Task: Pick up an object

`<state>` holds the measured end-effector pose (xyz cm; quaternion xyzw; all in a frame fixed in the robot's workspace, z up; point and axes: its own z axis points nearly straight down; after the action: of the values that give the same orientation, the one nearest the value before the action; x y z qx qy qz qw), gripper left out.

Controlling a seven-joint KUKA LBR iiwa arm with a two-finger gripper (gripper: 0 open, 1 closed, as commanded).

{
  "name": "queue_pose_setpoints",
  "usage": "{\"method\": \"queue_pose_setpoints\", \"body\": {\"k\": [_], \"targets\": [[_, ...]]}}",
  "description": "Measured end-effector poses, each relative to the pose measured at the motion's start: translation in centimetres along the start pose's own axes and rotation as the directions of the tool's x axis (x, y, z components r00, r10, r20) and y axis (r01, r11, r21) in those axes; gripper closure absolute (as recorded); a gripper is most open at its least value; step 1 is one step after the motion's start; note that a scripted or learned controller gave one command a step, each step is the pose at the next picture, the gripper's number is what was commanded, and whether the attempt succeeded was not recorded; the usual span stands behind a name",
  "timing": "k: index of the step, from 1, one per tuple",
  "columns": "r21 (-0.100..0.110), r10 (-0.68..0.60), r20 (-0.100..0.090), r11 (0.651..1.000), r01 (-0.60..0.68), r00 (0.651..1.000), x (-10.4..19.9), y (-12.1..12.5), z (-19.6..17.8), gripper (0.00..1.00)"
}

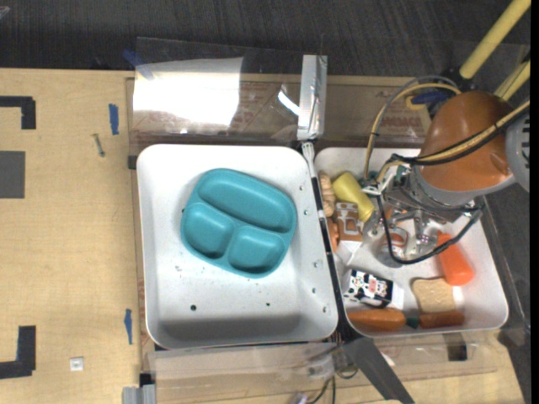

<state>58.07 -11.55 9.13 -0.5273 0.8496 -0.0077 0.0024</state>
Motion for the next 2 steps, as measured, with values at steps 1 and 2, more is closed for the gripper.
{"method": "queue_pose_setpoints", "body": {"k": [1, 2], "targets": [[-0.003, 0.049, 0.01, 0.999, -0.049, 0.999, 2.9, 4.5, 0.1, 0.0], [-0.006, -0.185, 0.01, 0.983, 0.186, 0.983, 6.2, 4.4, -5.0, 0.0]]}}
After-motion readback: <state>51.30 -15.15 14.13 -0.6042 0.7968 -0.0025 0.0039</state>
